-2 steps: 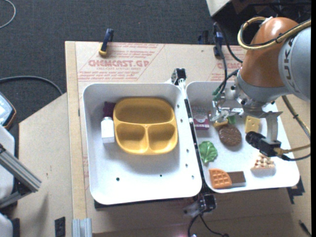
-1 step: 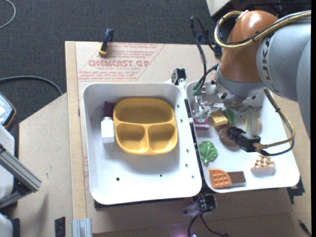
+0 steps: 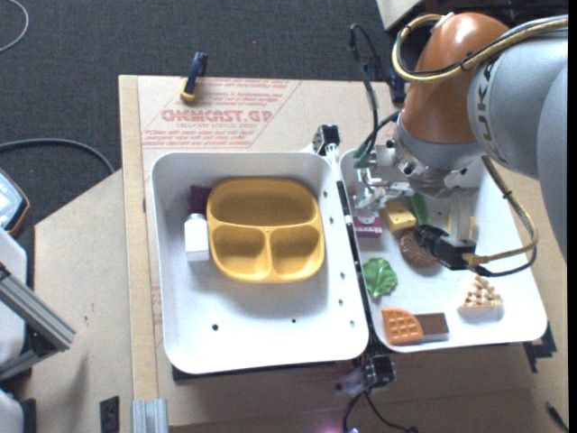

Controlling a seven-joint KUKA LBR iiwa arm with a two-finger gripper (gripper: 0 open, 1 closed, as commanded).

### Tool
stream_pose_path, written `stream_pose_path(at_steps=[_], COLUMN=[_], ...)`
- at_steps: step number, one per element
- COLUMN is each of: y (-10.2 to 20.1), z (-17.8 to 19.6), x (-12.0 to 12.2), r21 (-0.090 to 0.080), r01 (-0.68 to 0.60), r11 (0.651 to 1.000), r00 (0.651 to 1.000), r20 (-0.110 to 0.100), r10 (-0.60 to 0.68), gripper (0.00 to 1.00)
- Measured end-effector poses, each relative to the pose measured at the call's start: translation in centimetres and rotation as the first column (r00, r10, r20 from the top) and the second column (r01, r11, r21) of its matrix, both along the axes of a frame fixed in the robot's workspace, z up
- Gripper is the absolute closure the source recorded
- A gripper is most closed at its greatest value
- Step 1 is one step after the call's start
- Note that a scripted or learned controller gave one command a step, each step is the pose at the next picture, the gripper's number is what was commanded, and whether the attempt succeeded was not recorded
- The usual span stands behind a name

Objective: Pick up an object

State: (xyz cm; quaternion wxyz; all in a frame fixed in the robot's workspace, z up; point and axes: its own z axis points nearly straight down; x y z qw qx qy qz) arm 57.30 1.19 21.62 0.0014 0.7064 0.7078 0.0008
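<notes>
The left white bin (image 3: 171, 269) contains a small white bottle (image 3: 196, 236) touching a yellow three-compartment plastic tray (image 3: 265, 229). The right white bin (image 3: 514, 296) contains a green leaf-shaped toy (image 3: 380, 278), an orange waffle piece (image 3: 402, 326) and a tan stepped block (image 3: 480, 299). The gripper (image 3: 371, 192) sits low at this bin's upper left; its grip state cannot be determined.

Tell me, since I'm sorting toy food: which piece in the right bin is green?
The leafy lettuce piece, beside the divider; the waffle below it is orange.
</notes>
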Motion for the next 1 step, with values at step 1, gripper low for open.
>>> stream_pose_path(at_steps=[1], y=[-0.10], z=[1.10], x=[-1.52], r21=[0.002], r01=[0.002], r11=[1.000], r00=[1.000], r20=[-0.005], r10=[-0.002], gripper=[1.00])
